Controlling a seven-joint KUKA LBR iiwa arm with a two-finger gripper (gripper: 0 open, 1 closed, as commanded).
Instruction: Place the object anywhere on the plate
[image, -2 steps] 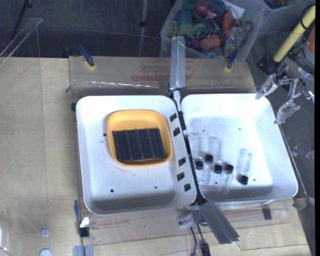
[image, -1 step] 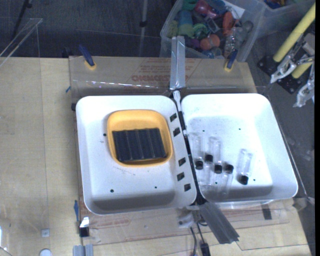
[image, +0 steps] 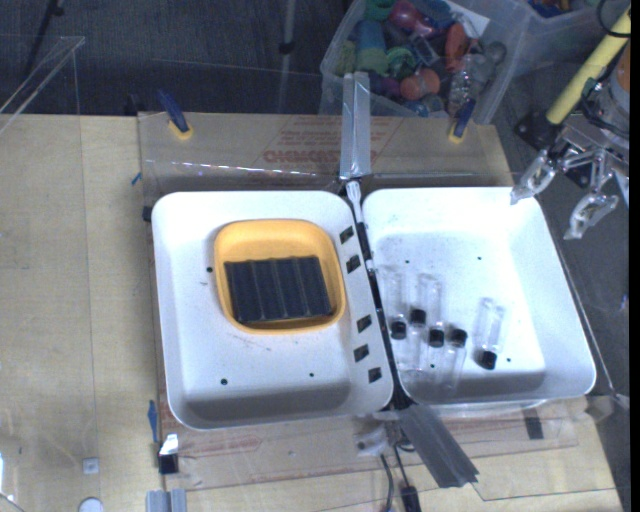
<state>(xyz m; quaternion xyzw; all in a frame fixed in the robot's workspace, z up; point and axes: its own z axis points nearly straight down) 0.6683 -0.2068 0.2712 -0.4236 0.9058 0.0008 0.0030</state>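
Pale wood makes up the counter (image: 70, 300) we look down on, with two shallow white bins set side by side on it. We see the tool (image: 565, 195) at the far right of the view, hanging over the outer far corner of the right bin (image: 560, 300), its metal fingers (image: 592, 210) spread apart with nothing between them. Well away from the tool, across the divider and toward the near left, sits the left bin (image: 185, 330), which carries a yellow plate (image: 232, 240) with rounded corners. On that plate lies a dark ribbed rectangular object (image: 278, 290), resting flat and covering most of the plate's middle. Closer to the tool, below it and a little to its left in the view, several clear vials (image: 430, 320) with black caps lie scattered on the floor of the right bin; one clear vial (image: 487, 335) lies slightly apart from the rest, nearer the tool's side of the bin. Beyond the bins, farther from us and to the tool's left, stands a clear container of colourful toys (image: 420, 45). We also see a yellow rod (image: 585, 65) slanting just above the tool. Blue clamps (image: 178, 122) hold a clear sheet at the far edge of the counter.
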